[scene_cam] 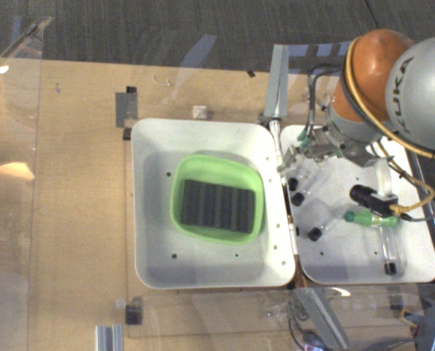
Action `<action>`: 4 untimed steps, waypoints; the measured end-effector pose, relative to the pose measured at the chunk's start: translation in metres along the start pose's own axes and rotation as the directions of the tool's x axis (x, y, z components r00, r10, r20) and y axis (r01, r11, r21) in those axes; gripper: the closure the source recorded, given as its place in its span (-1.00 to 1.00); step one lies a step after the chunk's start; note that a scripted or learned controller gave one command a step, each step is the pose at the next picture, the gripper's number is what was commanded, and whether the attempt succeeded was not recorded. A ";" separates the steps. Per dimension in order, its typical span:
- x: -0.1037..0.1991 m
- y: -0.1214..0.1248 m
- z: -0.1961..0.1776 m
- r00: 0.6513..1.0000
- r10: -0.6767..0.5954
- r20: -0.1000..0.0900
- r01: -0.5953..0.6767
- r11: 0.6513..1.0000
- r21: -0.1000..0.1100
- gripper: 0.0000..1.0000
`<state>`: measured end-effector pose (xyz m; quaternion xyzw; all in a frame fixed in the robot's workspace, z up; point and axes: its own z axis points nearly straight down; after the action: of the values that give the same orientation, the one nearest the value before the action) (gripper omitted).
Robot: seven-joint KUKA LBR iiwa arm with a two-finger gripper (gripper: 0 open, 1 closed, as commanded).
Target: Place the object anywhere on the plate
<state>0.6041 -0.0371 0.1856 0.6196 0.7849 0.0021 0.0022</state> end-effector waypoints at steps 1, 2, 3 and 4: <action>0.000 0.000 0.000 1.000 0.000 0.000 0.000 1.000 0.000 -1.00; 0.000 0.000 0.000 1.000 0.000 0.000 0.000 1.000 0.000 -1.00; 0.000 0.000 0.000 1.000 0.000 0.000 0.000 1.000 0.000 -1.00; 0.000 0.000 0.000 1.000 0.000 0.000 0.000 1.000 0.000 -1.00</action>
<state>0.6041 -0.0371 0.1856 0.6196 0.7849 0.0021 0.0022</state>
